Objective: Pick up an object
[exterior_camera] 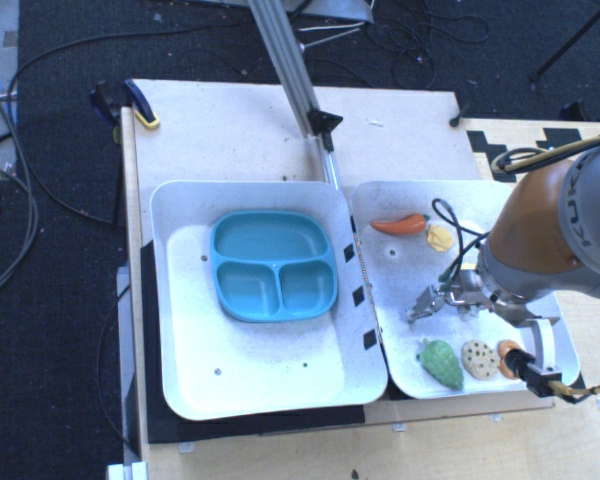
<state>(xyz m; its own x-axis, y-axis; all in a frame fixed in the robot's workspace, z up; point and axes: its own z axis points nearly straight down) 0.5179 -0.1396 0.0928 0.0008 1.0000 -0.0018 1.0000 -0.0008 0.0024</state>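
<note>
The right bin (400,268) holds an orange carrot-like toy (400,225) and a small yellow piece (440,237) near its far side. A green leafy toy (442,362), a speckled cookie (479,359) and an orange piece (510,352) lie along its near edge. My gripper (426,304) hangs over the bin's middle, pointing left, above bare floor between the two groups. Nothing shows between its fingers. The arm's orange band (540,223) rises to the right.
A blue three-compartment tray (275,265) lies in the left bin (190,368). A metal pole (290,63) slants from the top down to the seam between the bins. Black cables trail across the right bin's far corner.
</note>
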